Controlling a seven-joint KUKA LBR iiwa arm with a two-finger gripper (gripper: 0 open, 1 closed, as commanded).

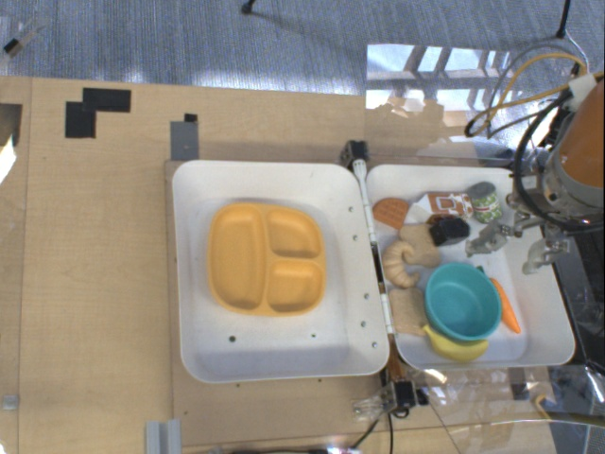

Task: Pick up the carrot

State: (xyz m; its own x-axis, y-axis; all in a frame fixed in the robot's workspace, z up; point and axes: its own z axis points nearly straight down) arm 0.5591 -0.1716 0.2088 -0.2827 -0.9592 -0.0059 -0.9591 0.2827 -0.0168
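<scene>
Currently, the carrot (508,309) lies ungrasped beside the teal bowl (461,300) while the gripper (510,241) hovers above it, spread wide and holding nothing.

Glossy plastic teal bowl (461,300), matt yellow plastic tray (266,257) (smooth), pale wood bench (90,282), shiny metal fingers (487,239).

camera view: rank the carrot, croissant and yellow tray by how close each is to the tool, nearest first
The tool hangs over the right bin's far right side.
1. carrot: just below the tool, along the teal bowl's right side.
2. croissant: left part of the same bin, by the divider.
3. yellow tray: middle of the left bin, farthest away.
</scene>
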